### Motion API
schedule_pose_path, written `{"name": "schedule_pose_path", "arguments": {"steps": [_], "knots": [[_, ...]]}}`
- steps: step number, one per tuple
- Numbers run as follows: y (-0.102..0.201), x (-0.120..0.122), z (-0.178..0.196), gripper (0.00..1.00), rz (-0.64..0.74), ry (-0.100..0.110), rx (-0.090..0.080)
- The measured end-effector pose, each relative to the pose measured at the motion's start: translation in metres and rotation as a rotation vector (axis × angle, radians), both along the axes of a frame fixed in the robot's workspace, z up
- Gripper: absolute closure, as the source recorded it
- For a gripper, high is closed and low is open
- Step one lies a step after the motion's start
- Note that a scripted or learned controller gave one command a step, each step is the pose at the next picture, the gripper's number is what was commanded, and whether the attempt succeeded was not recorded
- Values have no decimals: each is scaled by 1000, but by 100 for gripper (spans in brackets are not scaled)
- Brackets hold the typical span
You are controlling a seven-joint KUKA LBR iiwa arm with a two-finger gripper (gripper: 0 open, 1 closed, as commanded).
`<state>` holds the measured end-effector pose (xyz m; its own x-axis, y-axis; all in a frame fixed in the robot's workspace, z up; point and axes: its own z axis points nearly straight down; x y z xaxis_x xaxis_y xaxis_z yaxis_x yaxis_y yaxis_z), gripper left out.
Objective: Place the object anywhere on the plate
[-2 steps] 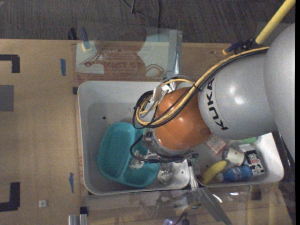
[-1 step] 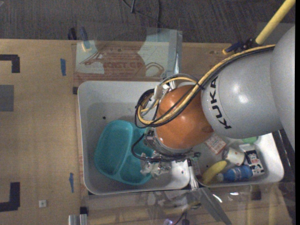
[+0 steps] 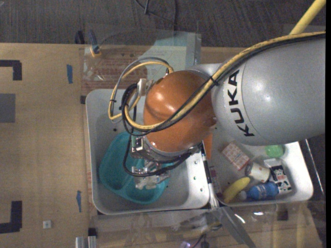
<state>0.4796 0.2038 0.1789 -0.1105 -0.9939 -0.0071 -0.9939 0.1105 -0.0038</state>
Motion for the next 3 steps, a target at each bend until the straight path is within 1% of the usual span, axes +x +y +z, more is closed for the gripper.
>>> {"name": "schedule_pose_path", "arguments": {"steps": [1,2,3], "knots": [[19,18,-48,100,59,4,-3],[2,71,-70,100,-198,-15,20],[-27,55,-83,100,-219,-14,5]]}}
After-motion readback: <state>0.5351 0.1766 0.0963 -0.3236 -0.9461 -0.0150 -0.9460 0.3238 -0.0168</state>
